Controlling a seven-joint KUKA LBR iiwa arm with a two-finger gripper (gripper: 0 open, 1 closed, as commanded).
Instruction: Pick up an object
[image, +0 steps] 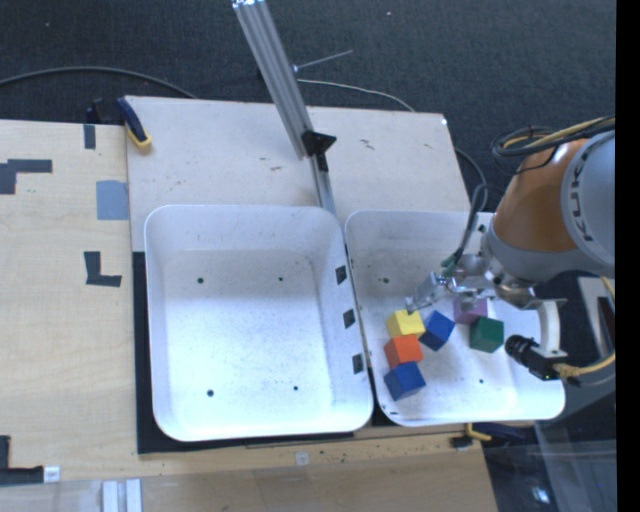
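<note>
Several small blocks lie in the right bin (520, 405): a yellow cube (407, 322), an orange cube (404, 349) just in front of it, a dark blue cube (404, 380) nearest the front, a second blue cube (437, 330), a purple block (467, 309) and a green cube (487, 334). My gripper (437, 288) hangs low over the bin's middle, just behind the yellow and blue cubes and left of the purple block. Nothing is visibly held in it. The wrist partly hides the purple block.
The left bin (160, 300) stands beside the right one, sharing a middle wall (345, 300). A slanted metal pole (290, 95) rises behind the bins. A yellow-and-blue clamp (133, 124) lies at the bench's far left corner.
</note>
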